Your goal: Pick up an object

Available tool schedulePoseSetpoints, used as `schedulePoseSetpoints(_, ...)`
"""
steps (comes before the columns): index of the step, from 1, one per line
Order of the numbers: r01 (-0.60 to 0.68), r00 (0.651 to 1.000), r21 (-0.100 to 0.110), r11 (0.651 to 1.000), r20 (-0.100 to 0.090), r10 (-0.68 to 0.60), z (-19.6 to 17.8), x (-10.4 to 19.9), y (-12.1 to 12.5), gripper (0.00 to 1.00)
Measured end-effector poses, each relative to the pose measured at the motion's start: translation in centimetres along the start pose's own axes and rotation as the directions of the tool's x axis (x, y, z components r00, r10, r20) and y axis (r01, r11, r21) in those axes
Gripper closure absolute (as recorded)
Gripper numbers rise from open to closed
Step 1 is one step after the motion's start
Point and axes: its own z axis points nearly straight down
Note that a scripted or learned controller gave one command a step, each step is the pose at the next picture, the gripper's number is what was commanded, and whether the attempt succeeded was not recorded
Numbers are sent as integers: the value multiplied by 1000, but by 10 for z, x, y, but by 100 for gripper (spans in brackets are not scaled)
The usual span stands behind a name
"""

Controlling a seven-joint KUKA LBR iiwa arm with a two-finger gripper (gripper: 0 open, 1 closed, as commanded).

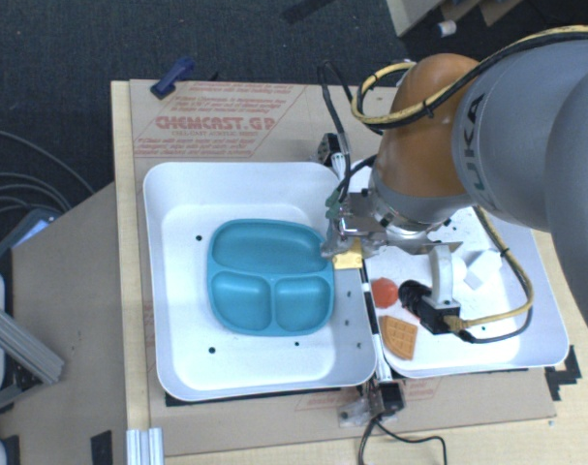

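The grey KUKA arm (526, 134), orange band (424, 134) above its wrist, reaches in from the right and hangs low over the bench, its bulk covering much of the right bin (538, 342). The gripper (344, 238) sits at the divide between the two white bins, just beside the right edge of a blue divided plate (269, 277). Whether it touches the plate cannot be made out from this angle, and whether its grip is open or closed cannot be told either; nothing is seen held in it.

The plate lies flat in the middle of the left bin (168, 260), its three compartments facing up. In the right bin, close to the dividing wall, lie a round orange-red piece (383, 292) and, just beside it toward the near edge, a tan waffle-patterned square (399, 336). A pale white piece (476, 269) lies farther right, partly under the arm.

Both bins rest on a brown board (216, 119) printed with red lettering, and a small blue object (172, 77) sits at the board's far left corner.
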Motion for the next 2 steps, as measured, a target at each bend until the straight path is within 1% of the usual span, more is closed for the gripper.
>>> schedulePoseSetpoints(1, -2, 1000, -5, 1000, 2, 2, -35, -76, 21, 100)
schedulePoseSetpoints(2, 0, 1000, -4, 1000, 1, 0, -52, -54, 6, 100)
